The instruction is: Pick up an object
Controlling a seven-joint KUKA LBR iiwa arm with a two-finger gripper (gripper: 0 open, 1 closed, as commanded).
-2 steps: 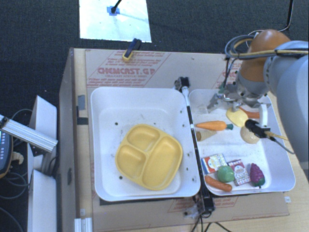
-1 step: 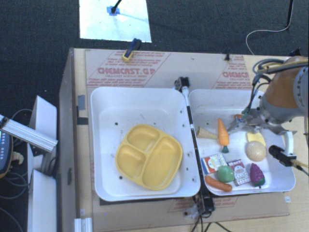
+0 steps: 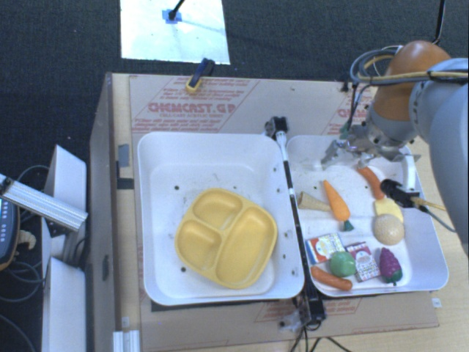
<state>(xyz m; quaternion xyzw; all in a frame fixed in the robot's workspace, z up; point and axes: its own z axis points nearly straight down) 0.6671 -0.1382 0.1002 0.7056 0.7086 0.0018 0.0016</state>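
Orange carrot (image 3: 337, 201) lies just below the tool (image 3: 344, 147); its grip state unclear.

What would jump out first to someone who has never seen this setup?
Probably the yellow divided plate, lying alone in the left bin. Next, the bright toy food crowded into the right bin: an orange carrot, a green ball, a purple piece. Above them, at the right bin's far end, looms the grey arm with its orange band.
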